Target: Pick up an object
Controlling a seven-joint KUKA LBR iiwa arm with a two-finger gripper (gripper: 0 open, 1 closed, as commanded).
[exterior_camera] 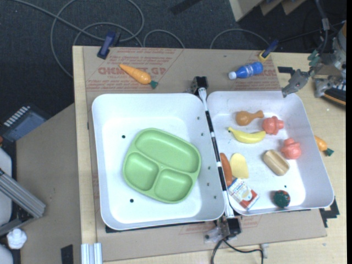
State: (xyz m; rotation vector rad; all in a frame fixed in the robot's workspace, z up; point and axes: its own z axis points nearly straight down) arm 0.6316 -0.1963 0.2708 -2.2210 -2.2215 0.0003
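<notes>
The right bin (308, 120) holds several toy foods: an orange drumstick (248, 117), a yellow banana (247, 136), two pink pieces (273, 125) (291, 148), a tan bun (275, 162), a yellow chip (238, 165), a carrot (225, 169), a small carton (242, 194) and a dark green ball (281, 198). My gripper (293, 84) hangs over the bin's far right corner, apart from all of them, with nothing seen in it.
The left bin (110, 120) holds a green divided plate (161, 165). On the bench behind the bins lie a carrot (137, 73) and a blue bottle (246, 71). A small orange piece (322, 144) lies just outside the right bin's right wall.
</notes>
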